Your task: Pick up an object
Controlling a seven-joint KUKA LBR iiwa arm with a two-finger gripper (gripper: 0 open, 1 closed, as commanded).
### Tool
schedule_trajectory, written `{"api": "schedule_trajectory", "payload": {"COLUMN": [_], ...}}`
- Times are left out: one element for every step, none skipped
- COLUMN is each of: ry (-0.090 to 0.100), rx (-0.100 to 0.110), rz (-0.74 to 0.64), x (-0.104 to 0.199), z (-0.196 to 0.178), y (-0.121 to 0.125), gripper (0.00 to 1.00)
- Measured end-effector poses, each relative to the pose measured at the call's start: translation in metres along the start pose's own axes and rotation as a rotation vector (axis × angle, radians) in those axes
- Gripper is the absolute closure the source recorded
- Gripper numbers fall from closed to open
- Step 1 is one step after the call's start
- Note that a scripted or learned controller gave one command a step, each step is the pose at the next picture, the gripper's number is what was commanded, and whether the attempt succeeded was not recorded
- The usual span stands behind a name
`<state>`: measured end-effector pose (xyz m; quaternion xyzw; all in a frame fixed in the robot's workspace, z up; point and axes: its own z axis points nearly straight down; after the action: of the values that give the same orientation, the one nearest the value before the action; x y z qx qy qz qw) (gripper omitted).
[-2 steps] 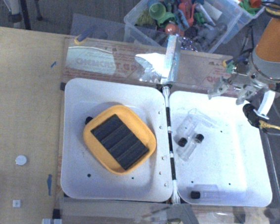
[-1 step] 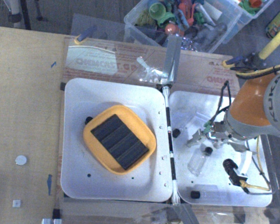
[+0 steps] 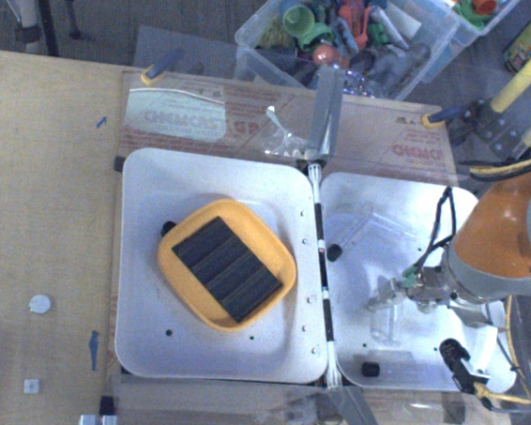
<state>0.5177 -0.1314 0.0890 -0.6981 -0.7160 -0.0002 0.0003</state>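
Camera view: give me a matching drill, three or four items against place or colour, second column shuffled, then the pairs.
Column one:
1. yellow tray with dark ridged insert
2. pincer
3. clear tub of toys
4. orange band

Column two:
A. on the arm above the wrist
B. in the left bin
C. over the right bin
D. beyond the bins, at the top of the view

Pairs: 1-B, 2-C, 3-D, 4-A

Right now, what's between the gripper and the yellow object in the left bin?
In the camera view, the divider where the two bins meet, plus bare white floor. The gripper is in the right bin; the yellow object lies in the left bin.
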Motion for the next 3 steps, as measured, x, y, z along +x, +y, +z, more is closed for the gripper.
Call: {"api": "schedule_trajectory", "payload": {"ry": [-0.001,-0.002,-0.002], "rx": [-0.007,-0.001,-0.002], "rz": [0.001,0.142,0.22], "x": [0.0,0.021,0.07], "z": [-0.011,-0.141,-0.118], "y": [0.002,0.029,0.064], "gripper": [1.0,1.0,1.0]}}
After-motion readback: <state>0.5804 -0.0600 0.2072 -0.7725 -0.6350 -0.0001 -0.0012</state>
